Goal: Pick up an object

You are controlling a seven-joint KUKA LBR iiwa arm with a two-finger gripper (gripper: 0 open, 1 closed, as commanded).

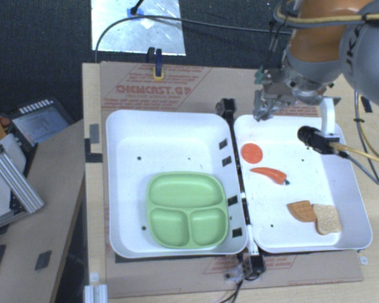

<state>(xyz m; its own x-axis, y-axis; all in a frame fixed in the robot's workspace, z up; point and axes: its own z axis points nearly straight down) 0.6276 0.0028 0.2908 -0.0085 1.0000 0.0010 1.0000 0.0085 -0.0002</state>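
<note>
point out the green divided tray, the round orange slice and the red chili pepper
green divided plastic tray (pixel 187 208), camera view, middle ridge
round orange slice (pixel 252 152), camera view, centre of its face
red chili pepper (pixel 269 175), camera view, mid body

In the right bin (pixel 347 188) I see a flat orange-red disc (pixel 252 152) near the left wall, and just below it a red-orange chili pepper (pixel 269 175) lying slantwise. Toward the bin's near right corner, I see a brown bread-like piece (pixel 300 211) touching a paler tan slice (pixel 327 219).
</note>
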